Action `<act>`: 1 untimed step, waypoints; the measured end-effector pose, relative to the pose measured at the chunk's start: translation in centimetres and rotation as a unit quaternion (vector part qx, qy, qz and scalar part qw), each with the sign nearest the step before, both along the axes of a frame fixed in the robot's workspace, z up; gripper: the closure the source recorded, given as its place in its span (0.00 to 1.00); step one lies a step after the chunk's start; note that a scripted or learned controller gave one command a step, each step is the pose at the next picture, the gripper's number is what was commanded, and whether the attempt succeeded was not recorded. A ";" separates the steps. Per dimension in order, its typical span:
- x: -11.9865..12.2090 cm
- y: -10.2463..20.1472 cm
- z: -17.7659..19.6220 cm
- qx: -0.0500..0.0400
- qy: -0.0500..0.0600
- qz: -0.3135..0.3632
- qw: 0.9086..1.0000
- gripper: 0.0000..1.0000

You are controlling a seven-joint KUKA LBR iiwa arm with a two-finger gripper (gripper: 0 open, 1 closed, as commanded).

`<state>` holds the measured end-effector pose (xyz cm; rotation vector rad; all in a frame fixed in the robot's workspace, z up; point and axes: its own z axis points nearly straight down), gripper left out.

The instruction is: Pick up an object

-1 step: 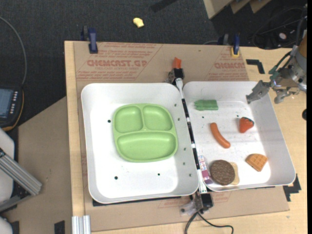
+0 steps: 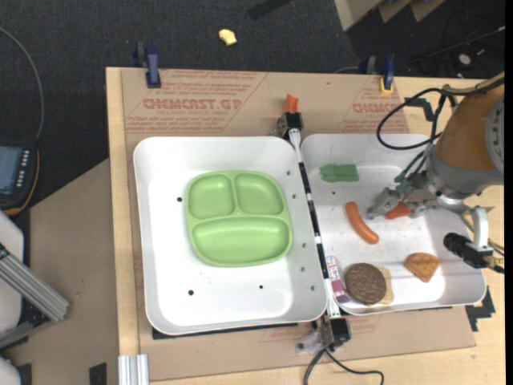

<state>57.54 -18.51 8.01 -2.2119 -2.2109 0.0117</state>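
Nearest the camera, along the front wall of the right-hand shallow white bin (image 2: 401, 301), lie a round brown patty on a pale slice (image 2: 366, 283) and, to its right, an orange-brown crusty wedge (image 2: 422, 265); neither is near the arm, so I would leave them for another try. Further in sits the long orange toy sausage (image 2: 361, 221), lying at a slant on the bin floor, and just beside its upper end is the pincer (image 2: 390, 207) of the grey arm, low over the bin with something small and red-orange at its tip. Whether that bit is held, and how far the pincer is parted, I cannot tell. Judging from this, the sausage is the likeliest target: the grasp should straddle its narrow width across the middle, not along its length, and close only once both sides are bracketed, since a rounded piece may roll away. Beyond it rests a flat green rectangular block (image 2: 338, 172). The left bin (image 2: 160, 239) carries a green three-compartment plate (image 2: 238, 218) on the counter (image 2: 192, 99).
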 end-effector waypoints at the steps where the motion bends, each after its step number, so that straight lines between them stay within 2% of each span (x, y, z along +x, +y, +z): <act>1: 0.5 -0.2 2.1 -0.003 -0.010 0.000 1.000 1.00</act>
